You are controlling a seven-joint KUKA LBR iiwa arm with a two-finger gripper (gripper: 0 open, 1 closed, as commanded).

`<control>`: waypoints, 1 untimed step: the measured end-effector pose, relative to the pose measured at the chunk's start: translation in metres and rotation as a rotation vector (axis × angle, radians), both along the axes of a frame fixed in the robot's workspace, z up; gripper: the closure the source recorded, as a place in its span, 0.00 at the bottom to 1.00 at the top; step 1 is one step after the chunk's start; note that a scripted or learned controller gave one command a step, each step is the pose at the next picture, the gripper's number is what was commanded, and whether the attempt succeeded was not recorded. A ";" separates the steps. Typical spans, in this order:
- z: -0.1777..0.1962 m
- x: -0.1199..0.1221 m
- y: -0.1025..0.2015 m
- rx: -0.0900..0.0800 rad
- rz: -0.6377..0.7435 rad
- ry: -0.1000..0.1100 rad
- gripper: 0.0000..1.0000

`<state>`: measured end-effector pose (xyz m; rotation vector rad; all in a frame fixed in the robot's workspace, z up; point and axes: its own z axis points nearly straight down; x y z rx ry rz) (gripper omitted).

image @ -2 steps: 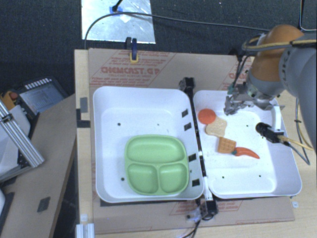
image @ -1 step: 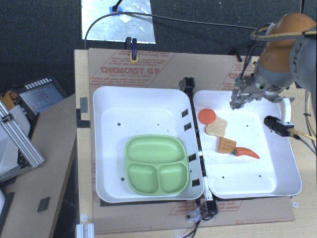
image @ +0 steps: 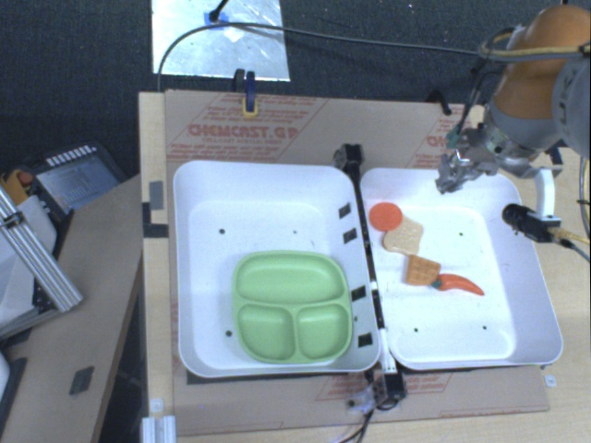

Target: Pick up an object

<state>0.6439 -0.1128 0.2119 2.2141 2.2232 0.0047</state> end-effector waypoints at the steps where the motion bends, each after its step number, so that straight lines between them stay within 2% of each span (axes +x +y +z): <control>1: 0.011 -0.006 0.051 0.003 0.005 0.002 1.00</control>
